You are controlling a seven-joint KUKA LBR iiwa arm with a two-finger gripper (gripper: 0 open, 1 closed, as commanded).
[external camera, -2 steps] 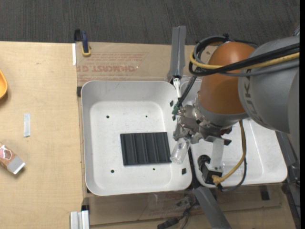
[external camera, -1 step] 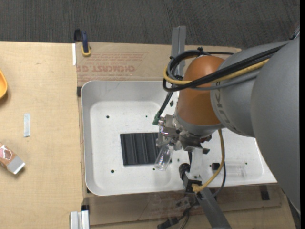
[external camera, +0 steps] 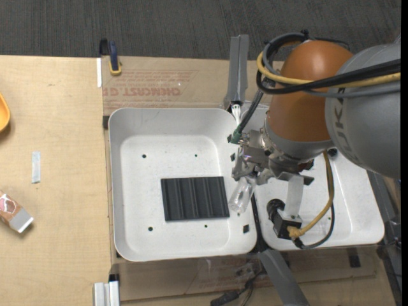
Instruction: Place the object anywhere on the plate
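Bench top is plain wood (external camera: 51,107), with a cardboard sheet (external camera: 166,85) with red print lying along its back edge behind the bins. A blue clamp (external camera: 112,55) sits at that sheet's back left corner. Out on the left: an orange thing (external camera: 3,113) cut off at the edge, a small grey strip (external camera: 36,167), and a wrapped bar (external camera: 14,213) near the front left.

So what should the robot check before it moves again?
1. Dark ridged plate lies flat in the left bin: ok.
2. Plate top free for placing: ok.
3. Gripper is near the plate's right edge: ok.
4. Object held between the fingers: cannot tell; something pale and glassy sits at the tips.
5. Yellow cable loops over the right bin, away from the plate: ok.
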